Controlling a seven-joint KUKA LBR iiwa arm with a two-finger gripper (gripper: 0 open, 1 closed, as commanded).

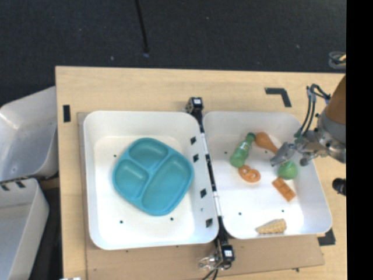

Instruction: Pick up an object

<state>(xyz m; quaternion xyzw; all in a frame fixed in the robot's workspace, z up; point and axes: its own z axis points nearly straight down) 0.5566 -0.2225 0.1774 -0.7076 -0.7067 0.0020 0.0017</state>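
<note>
The right bin [309, 214] holds several small items. Among them are a green bottle [240, 154], an orange drumstick-like piece [266, 140], an orange ring-shaped piece [250, 174], a round green object [288, 170], an orange block [284, 189] and a tan wedge [272, 227]. My gripper [292, 157] reaches in from the right and hangs over the bin's right side, directly above the round green object. Its fingers [280, 155] are spread apart, with nothing visibly clamped between them.
The left bin [99, 226] holds a blue divided plate [152, 175]. A divider with black clips [205, 174] separates the two bins. Grey containers [26, 139] stand off the bench's left edge.
</note>
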